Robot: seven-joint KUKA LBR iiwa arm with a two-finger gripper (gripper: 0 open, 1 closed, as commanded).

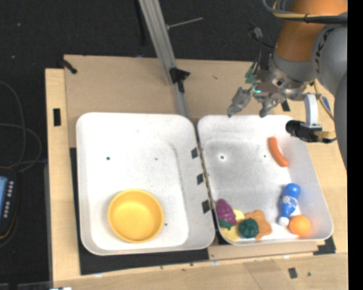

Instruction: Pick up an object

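Note:
My gripper (251, 106) hangs open above the far rim of the right bin (248, 162), with nothing between its fingers. An orange sausage-shaped toy (278, 151) lies at the bin's far right, below and to the right of the gripper. Near the front right corner stand a blue and white bottle-shaped toy (289, 201) and an orange ball (300, 225). Along the front wall lie a purple toy (224, 212), a dark green toy (248, 228), an orange-brown piece (261, 221) and a pale yellow piece (228, 234).
The left bin (133, 144) holds a yellow bowl (135, 215) near its front. A slanted metal post (160, 41) rises from the bench behind the bins' shared edge, left of the gripper.

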